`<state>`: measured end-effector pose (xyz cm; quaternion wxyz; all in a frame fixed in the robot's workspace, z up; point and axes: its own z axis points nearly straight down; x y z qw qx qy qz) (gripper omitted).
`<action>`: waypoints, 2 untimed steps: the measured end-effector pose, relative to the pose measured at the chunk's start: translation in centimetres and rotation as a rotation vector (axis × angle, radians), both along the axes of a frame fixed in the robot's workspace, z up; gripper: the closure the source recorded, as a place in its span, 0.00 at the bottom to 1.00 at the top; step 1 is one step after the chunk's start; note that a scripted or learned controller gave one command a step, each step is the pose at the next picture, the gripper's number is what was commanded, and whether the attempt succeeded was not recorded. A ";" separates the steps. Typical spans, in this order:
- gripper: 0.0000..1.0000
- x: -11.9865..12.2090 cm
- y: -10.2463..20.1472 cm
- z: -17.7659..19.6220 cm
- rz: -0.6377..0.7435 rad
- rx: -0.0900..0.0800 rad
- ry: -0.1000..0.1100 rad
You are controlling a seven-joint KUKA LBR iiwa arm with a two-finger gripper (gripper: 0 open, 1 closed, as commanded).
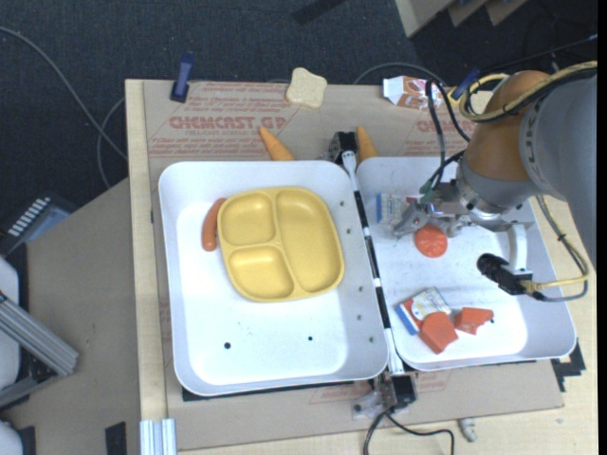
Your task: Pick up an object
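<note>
My gripper [434,214] hangs low in the right bin [541,335], near its back left part. Directly in front of it, touching or nearly touching, a round orange-red ball [432,244] lies on the bin floor. A blue and white packet [387,207] lies just left of the gripper by the bin's wall. Toward the bin's front lie a small red, white and blue pack [422,305], an orange-red lump [437,333] and a smaller red piece [475,318].
In the left bin [266,349], a yellow divided plate [280,242] sits beside a sausage [210,226]. Behind the bins lie a bread piece [305,86], two carrots [275,145] [365,143] and a blue clip [180,76]. A black cable plug [497,271] hangs from the arm.
</note>
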<state>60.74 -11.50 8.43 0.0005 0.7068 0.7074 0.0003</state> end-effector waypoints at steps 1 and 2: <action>1.00 0.1 0.0 1.1 0.001 -0.001 -0.003; 0.00 0.1 0.0 1.0 0.001 -0.001 -0.003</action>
